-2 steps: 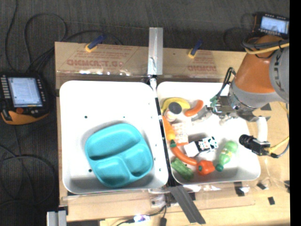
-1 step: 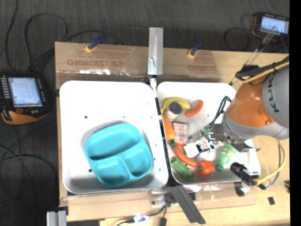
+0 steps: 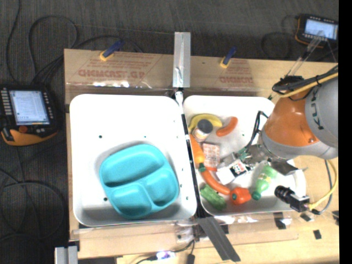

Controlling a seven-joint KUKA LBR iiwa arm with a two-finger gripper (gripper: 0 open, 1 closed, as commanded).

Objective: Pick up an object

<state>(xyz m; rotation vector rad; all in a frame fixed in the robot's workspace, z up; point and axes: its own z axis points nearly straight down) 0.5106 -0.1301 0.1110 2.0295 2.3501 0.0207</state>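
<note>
My gripper reaches down into the right bin from the right, below the arm's orange band. Its tip hangs over a pile of small toy foods in the middle of that bin. Just under it lie a white card and a long red-orange pepper. A green bottle lies just right of the tip, and a red tomato sits in front of it. A pink-and-white packet lies to its left.
The left bin holds a teal divided plate. At the back of the right bin sit a yellow ring with a dark cap and an orange sausage. An orange carrot lies along the divider, and a green item sits at the front.
</note>
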